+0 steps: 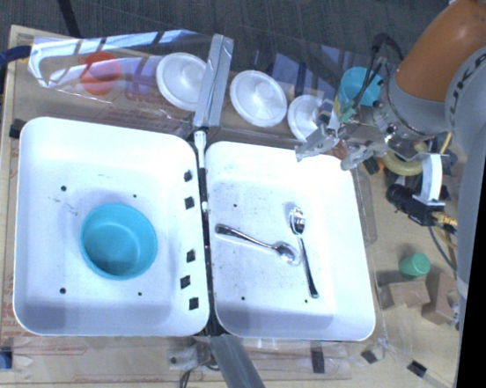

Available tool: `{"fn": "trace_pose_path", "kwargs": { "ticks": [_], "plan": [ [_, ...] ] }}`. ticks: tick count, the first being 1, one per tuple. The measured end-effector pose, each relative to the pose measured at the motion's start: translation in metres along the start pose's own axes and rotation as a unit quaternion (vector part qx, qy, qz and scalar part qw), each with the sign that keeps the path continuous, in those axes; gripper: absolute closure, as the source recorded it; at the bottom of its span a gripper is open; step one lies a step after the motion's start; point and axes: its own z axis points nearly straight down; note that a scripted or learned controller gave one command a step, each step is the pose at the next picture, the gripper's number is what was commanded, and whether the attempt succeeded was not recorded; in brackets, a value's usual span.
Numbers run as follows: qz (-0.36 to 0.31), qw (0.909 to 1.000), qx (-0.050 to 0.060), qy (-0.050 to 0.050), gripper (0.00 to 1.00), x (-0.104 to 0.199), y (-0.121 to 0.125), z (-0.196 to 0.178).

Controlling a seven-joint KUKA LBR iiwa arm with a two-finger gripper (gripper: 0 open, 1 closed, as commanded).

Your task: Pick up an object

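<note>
Two metal spoons lie in the right bin [346, 322]. One spoon [302, 248] runs from a bowl at upper centre down to the right. The other spoon [254, 241] lies nearly level, its bowl touching the first spoon's handle. A teal bowl [119, 240] sits upright in the left bin [26, 293]. My gripper [331, 149] hangs over the right bin's far rim, above and beyond the spoons, with its two fingers apart and nothing between them.
Beyond the bins stand white lids [257, 97], an orange lid [101, 72] under clear plastic, and a teal cup [361, 86]. Right of the bins lie a roll of tape [411, 166], a green cap [414, 265] and wooden blocks [407, 293].
</note>
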Motion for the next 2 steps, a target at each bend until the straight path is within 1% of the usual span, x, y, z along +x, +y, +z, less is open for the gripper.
{"fn": "trace_pose_path", "kwargs": {
  "ticks": [1,2],
  "plan": [
    [0.108,0.9942,0.001,0.0,0.0,-0.017,-0.053,0.017],
    [0.173,0.9848,0.0,0.0,0.0,0.032,-0.096,0.007]
  ]
}}
